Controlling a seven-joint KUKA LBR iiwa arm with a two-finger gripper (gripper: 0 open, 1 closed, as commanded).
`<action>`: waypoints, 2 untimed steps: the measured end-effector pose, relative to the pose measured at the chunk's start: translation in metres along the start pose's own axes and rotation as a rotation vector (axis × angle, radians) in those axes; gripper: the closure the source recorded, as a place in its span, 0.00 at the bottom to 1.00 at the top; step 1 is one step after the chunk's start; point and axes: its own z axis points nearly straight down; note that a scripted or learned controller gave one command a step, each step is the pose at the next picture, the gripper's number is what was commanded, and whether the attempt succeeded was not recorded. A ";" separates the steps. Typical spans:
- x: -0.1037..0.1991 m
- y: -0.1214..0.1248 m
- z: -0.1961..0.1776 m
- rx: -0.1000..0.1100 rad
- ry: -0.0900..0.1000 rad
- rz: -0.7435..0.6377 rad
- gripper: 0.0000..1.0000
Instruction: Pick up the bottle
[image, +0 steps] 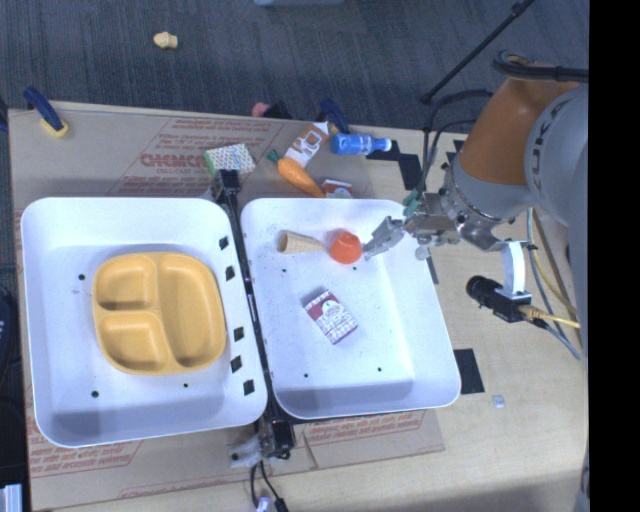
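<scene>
Camera view: bottle (358, 145) lies on its side, upper centre, outside both bins.
Gripper (382, 238) hangs apart from it, finger state unreadable. You'd judge it light, slick, roll-prone; pinch mid-body.

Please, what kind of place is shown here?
Probably a robotics lab bench for grasping trials: a robot arm reaches over two white bins on cardboard, with toy food such as an ice cream cone and a yellow divided plate.

The arm (530, 120) runs off the right edge, so most of it's cut. Gripper (385, 238) is too small and blurry to read. The blue bottle (358, 145) label is unreadable too.
</scene>
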 end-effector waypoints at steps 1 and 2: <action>0.000 0.000 -0.010 0.002 0.001 -0.005 1.00; -0.024 -0.051 -0.032 -0.001 0.001 0.016 1.00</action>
